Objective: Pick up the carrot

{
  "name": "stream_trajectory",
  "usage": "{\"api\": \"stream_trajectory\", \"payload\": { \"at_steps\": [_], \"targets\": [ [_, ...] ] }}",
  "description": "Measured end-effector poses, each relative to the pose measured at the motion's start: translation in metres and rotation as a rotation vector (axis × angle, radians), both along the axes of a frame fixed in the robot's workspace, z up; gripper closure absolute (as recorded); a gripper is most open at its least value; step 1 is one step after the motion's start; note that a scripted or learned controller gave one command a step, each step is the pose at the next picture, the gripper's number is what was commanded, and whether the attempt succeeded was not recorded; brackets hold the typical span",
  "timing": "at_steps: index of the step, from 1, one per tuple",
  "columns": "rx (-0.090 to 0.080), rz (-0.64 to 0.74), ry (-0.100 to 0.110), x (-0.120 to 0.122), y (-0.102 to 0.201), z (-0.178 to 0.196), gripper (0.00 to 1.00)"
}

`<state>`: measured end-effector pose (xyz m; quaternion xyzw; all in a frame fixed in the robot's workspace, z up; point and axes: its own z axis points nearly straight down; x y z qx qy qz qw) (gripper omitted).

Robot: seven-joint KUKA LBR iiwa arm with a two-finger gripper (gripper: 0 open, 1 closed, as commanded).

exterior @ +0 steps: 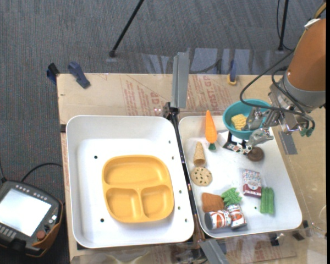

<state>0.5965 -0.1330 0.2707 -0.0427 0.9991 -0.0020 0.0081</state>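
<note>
Item 1: a grey handheld controller (23, 218) is lying on the carpet, nearest the camera, well left of the right bin (289, 202), which is serving here as the landmark.

Item 2: the left bin (82, 147) is sitting just beside the right bin and is holding a yellow tray (137, 188) with 3 compartments.

Item 3: along the right bin's near edge, 2 small cans (225, 219) are lying on their sides, touching each other. A brown wedge (212, 201) and a leafy green piece (231, 195) are sitting just beyond them, and a green vegetable (267, 200) is lying near the bin's right wall.

Item 4: toward the middle of the right bin, a small red and white carton (252, 182) and a chocolate chip cookie (201, 175) are lying apart. An ice cream cone (199, 153) is lying just beyond the cookie.

Item 5: the carrot (210, 127) is lying in the far left part of the right bin, point away from the camera, green top toward it, with nothing gripping it.

Item 6: a teal bowl (231, 117) holding something yellow is sitting at the right bin's far edge, right of the carrot.

Item 7: the gripper (258, 130) is hanging over the far right part of the right bin, beside the bowl and well apart from the carrot. Whether it is released or clenched cannot be told.
</note>
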Motion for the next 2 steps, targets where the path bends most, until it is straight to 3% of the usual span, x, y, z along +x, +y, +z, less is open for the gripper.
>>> {"api": "stream_trajectory", "payload": {
  "at_steps": [1, 2],
  "targets": [
    [0.0, -0.033, 0.005, -0.042, -0.067, 0.111, 1.0],
    [0.008, -0.037, 0.024, -0.094, -0.079, 0.042, 1.0]
  ]
}}
